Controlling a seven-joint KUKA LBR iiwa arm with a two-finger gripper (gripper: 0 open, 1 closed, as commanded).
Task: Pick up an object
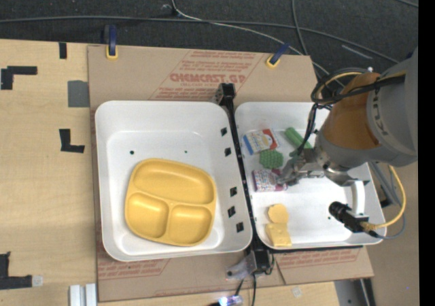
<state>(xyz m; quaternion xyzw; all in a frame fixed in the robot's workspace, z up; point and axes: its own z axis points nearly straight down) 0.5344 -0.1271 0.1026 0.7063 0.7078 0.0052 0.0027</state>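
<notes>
My gripper (289, 174) is low in the right bin (319, 235), its tip right beside a small purple and white packet (264, 180) near the bin's left wall. Just above the tip lies a green textured block (271, 158). A red, white and blue packet (259, 140) sits further back, and a green stick (295, 137) lies partly under the arm. Two pale yellow pieces (277, 213) (279, 234) rest near the bin's front. Nothing shows between the fingers.
The left bin (112, 128) holds a yellow divided tray (170, 201). A black divider (234, 162) separates the two bins. The arm's grey and orange body (360, 124) covers the right bin's far right part.
</notes>
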